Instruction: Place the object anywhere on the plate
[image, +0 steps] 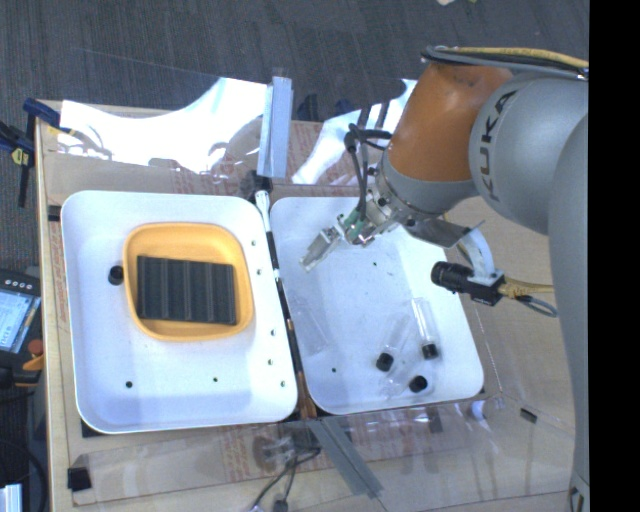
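A yellow plate (186, 246) lies in the left bin (100, 380), with a dark ridged block (188, 289) resting on its middle. Several clear plastic tubes with black caps (412, 345) lie in the lower right part of the right bin (340, 385). My gripper (322, 246) hangs over the upper left part of the right bin, pointing down and to the left, well apart from the tubes. I see nothing held in it. A small green part shows on the gripper body.
A small black piece (117, 273) lies in the left bin, left of the plate. A black cylinder with a cable (463, 279) juts over the right bin's right edge. Crumpled clear plastic (200, 125) sits behind the bins.
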